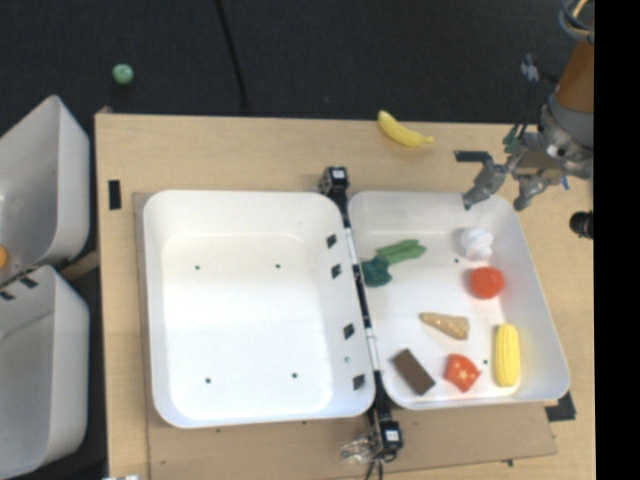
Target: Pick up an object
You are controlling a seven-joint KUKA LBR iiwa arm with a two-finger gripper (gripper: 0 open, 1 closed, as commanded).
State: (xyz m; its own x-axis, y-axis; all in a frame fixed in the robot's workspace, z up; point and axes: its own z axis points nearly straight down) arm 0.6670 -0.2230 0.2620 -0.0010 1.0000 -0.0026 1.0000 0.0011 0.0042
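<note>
The grey arm's two-finger gripper (pixel 503 190) hangs over the far right corner of the right shallow white bin (pixel 535 308), jaws spread apart and gripping nothing, poised above the pile it must choose from. Nearest below lies a small white crumpled lump (pixel 474 241), then a round red ball (pixel 486 282); a yellow corn cob (pixel 507 354) lies further toward the near rim. A yellow banana (pixel 404 131) lies outside on the wooden surface (pixel 250 153). The arm's upper part is cut off at the right.
</note>
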